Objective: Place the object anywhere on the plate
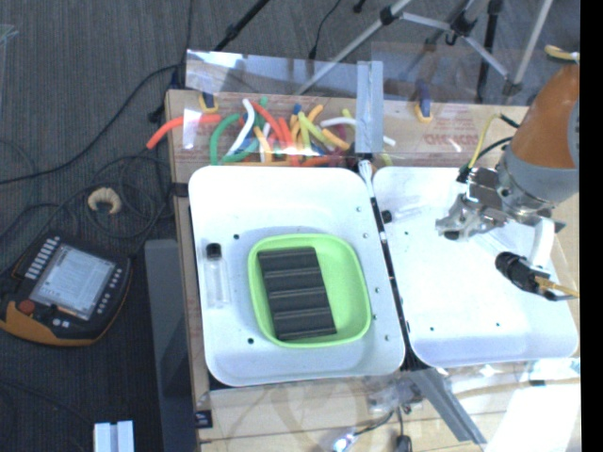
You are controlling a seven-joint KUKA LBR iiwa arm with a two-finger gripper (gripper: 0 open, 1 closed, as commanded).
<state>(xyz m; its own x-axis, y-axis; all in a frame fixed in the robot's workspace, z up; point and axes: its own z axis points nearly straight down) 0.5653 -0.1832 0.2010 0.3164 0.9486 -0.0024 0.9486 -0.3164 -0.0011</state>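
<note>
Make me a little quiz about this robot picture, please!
1. True or false: the dark ridged block lies on the green plate.
2. Which bin has the green plate in it? A) the left bin B) the right bin
3. Fill in: the gripper hangs over the ____ bin.

Key: 1 true; 2 A; 3 right.
</note>
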